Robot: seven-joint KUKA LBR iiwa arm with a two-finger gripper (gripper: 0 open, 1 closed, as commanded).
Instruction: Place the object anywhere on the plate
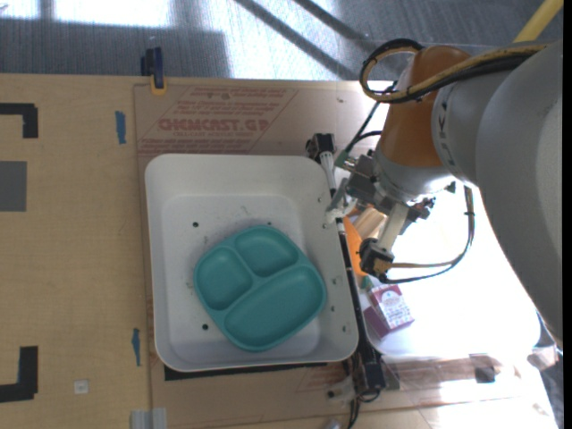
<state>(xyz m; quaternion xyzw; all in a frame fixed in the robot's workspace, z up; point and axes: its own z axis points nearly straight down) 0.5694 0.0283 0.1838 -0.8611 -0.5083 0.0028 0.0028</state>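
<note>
A teal plate [259,286] with three compartments lies in the left white bin [170,239], and nothing rests on it. My gripper [347,200] hangs over the left edge of the right bin, close to the wall between the two bins. Directly below it an orange object [354,239] lies partly hidden by the gripper's body. A maroon box with a pale label [390,311] lies further toward the front of the right bin, with a small green thing [365,282] beside it. I see nothing between the fingers.
The right bin [429,329] is washed out by bright light, so its contents are hard to read. The arm [500,132] covers its far half. Brown cardboard [71,239] surrounds the bins on the left.
</note>
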